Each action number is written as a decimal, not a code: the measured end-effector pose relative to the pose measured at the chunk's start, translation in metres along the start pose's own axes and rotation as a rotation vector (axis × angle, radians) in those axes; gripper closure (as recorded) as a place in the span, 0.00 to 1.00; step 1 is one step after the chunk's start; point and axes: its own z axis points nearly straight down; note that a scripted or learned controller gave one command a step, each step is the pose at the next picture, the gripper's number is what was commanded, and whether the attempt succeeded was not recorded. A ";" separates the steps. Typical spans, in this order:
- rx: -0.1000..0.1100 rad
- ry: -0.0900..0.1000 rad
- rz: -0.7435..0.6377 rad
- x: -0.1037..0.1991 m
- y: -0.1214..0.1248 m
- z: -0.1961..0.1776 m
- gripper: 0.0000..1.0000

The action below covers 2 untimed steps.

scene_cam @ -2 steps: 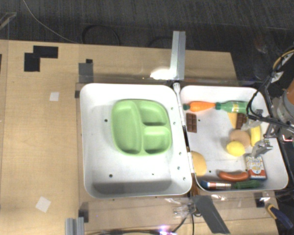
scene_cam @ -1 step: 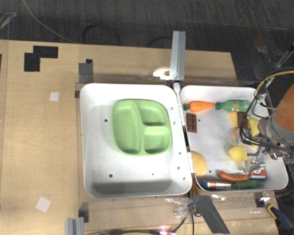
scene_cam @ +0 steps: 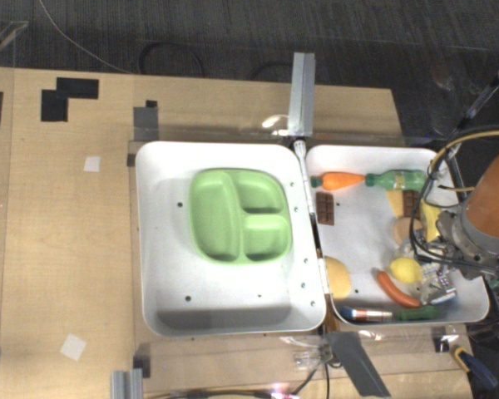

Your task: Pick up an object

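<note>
My arm (scene_cam: 491, 202) comes in from the right, orange band over the wrist, and my gripper (scene_cam: 439, 288) sits low in the near right corner of the right bin (scene_cam: 358, 239); can't tell its state, cables and metal parts crowd it. Just beside it on the left: a lemon (scene_cam: 404, 270), and under that a red-orange sausage-shaped thing (scene_cam: 396, 290) lying at a slant, touching or nearly touching the lemon. Along the near wall a marker-like pen (scene_cam: 368, 314) with a red end, and a green piece (scene_cam: 422, 312) next to it. A round yellowish fruit (scene_cam: 336, 277) (partly hidden by the bin edge) sits at the left wall of this bin. At the far wall a carrot (scene_cam: 343, 181) lies end to end with a green bottle (scene_cam: 397, 179). A brown chocolate-like bar (scene_cam: 325, 208) lies near the divider, below the carrot. More yellow and brown bits are tucked under my wrist, too hidden to name. Left bin (scene_cam: 162, 248) holds a green divided tray (scene_cam: 237, 214), three compartments, lying flat about mid-bin. Both bins rest on the wooden bench (scene_cam: 58, 248).
</note>
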 end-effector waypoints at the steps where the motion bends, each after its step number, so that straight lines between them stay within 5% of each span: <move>1: -0.004 -0.001 -0.218 -0.069 0.027 0.001 0.00; 2: 0.002 -0.008 -0.314 -0.029 0.076 -0.002 0.00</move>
